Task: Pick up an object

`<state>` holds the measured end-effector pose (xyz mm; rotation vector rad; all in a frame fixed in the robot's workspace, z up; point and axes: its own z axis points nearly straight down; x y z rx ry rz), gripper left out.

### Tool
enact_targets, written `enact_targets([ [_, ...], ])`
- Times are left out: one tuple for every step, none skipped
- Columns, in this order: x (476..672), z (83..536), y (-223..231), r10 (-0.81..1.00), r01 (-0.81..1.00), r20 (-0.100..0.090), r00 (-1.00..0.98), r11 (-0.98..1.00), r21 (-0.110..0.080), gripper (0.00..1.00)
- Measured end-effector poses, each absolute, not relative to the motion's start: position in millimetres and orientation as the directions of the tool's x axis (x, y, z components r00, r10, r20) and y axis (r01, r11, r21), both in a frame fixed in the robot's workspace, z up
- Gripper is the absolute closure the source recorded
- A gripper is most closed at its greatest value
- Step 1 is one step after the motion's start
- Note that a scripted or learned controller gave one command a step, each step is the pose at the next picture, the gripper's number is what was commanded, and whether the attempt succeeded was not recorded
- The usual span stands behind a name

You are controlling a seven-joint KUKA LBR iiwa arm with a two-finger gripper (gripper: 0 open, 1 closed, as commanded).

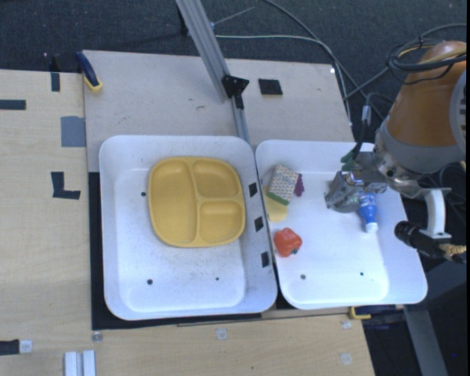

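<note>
Arm: we see the grey arm [427, 108] with its orange band reaching in from the right, hanging over the right bin.

End effector: we find the end effector [346, 193] low over the right bin's middle, just left of the blue tube; from this slant we cannot tell how it is set, and we see nothing clearly gripped in it.

Blue tube: we spot a blue-and-white tube [367, 212] lying on the bin floor right beside the end effector, its white cap pointing toward the near side.

Red object: we see a small red-orange lump [287, 242] in the right bin, near its left wall, well apart from the end effector.

Patterned block: there is a pale, speckled block [282, 182] at the far left of the right bin, with a yellow piece [276, 208] just near of it and a small purple item [299, 185] touching its right side.

Right bin: we see the white bin [392, 280] holding all these small things.

Left bin: we see the white bin [125, 225] holding a yellow divided plate [196, 200], three compartments, lying flat.

Counter: we see the pale counter [31, 210] with dark tape marks on the left, both bins side by side on it.
</note>
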<state>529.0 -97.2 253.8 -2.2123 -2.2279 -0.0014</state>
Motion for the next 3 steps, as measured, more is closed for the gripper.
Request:
enact_targets([
  [521.5,240.3,-41.9,1.000,1.000,0.002,-0.006,0.006,-0.003,1.00],
  [522.2,226.1,8.5,1.000,1.000,0.001,-0.006,0.006,-0.004,1.00],
  [529.5,230.6,67.2,1.000,1.000,0.001,-0.008,0.008,-0.001,1.00],
])
